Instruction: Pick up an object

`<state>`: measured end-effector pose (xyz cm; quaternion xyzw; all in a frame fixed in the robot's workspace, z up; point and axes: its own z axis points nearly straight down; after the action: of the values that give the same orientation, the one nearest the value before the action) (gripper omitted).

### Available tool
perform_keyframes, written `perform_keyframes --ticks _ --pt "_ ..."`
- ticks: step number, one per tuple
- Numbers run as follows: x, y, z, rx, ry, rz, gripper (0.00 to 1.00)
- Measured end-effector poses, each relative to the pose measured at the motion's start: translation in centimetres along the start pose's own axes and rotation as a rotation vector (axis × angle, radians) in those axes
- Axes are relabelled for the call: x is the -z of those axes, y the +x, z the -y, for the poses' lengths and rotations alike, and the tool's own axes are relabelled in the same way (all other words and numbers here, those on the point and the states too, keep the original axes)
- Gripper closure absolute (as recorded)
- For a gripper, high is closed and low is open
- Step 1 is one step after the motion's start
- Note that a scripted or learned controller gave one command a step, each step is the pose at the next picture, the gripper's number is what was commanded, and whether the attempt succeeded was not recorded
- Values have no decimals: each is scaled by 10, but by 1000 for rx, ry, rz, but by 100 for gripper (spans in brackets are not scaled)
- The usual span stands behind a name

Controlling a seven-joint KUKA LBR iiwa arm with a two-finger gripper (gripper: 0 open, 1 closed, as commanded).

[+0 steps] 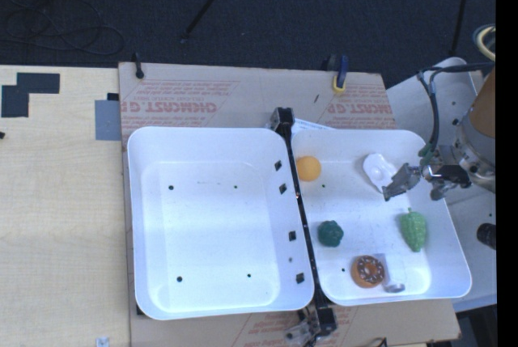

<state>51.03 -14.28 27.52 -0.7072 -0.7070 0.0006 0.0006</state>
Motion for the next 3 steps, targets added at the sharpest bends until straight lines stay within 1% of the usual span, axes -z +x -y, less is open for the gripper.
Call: perform_keyframes --ticks 1,2,3 --pt "-82 -34 -9 -2 8 -2 0" --pt "-67 -35 -10 -3 3 -1 100" --pt "6 12 -109 9 -13 1 100"
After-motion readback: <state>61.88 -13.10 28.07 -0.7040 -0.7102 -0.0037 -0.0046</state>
